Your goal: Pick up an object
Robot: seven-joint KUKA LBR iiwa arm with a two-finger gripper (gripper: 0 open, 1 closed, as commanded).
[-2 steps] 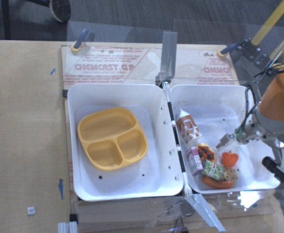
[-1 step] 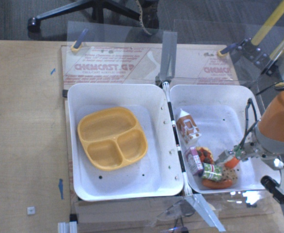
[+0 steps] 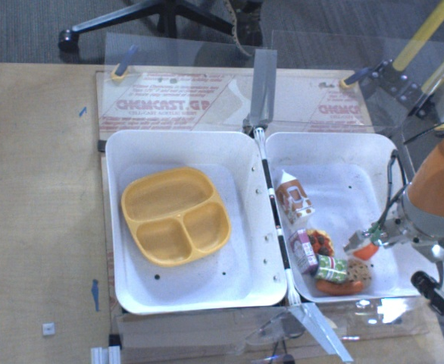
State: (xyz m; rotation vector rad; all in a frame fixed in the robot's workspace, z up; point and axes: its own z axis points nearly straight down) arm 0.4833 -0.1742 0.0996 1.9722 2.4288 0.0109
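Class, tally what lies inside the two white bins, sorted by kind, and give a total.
Yellow divided plate: 1
White-and-brown carton: 1
Purple packet: 1
Green can: 1
Toy hot dog: 1
Red-and-yellow toy food: 1
Orange piece at the gripper: 1
Total: 7

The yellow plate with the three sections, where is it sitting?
The yellow plate lies in the left bin, a little left of its middle, apart from the pile of small items in the right bin.

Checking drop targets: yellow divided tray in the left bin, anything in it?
Empty. All three compartments of the yellow tray show bare plastic; it lies flat in the left bin.
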